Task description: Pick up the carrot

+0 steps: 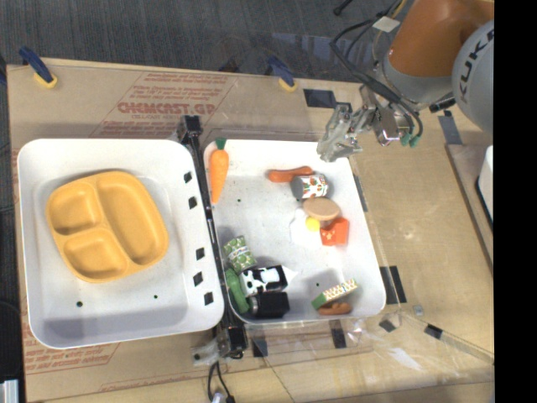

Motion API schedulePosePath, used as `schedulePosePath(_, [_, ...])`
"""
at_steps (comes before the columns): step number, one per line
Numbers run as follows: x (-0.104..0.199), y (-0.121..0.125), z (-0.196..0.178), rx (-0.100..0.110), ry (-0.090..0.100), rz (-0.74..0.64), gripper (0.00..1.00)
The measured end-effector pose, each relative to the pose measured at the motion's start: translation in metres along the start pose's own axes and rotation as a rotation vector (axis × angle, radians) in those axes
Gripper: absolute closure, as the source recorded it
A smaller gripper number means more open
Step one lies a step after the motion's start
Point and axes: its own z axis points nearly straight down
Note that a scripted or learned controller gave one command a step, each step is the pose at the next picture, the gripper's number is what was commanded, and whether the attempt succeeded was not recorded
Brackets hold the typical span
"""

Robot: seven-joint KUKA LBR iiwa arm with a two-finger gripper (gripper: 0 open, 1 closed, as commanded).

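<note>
A tan bench [411, 217] sits on dark carpet, with printed cardboard under two white bins. The left bin [42, 309] holds a yellow divided plate [105, 223]. The right bin [268, 159] holds small toys, among them a sausage [289, 175], a can [311, 186] and a red block [335, 232]. The gripper [336, 145] hangs over the far right corner of the right bin, its fingers parted and nothing between them, near the sausage but apart from it. The carrot [218, 170] is orange with a green top pointing far; it lies at the far left edge of the right bin, against the wall between the bins, well apart from the gripper.
</note>
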Motion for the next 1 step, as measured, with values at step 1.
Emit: schedulePosePath(1, [-0.0002,-0.0011,-0.0793,0.002,-0.005,0.493,1.0])
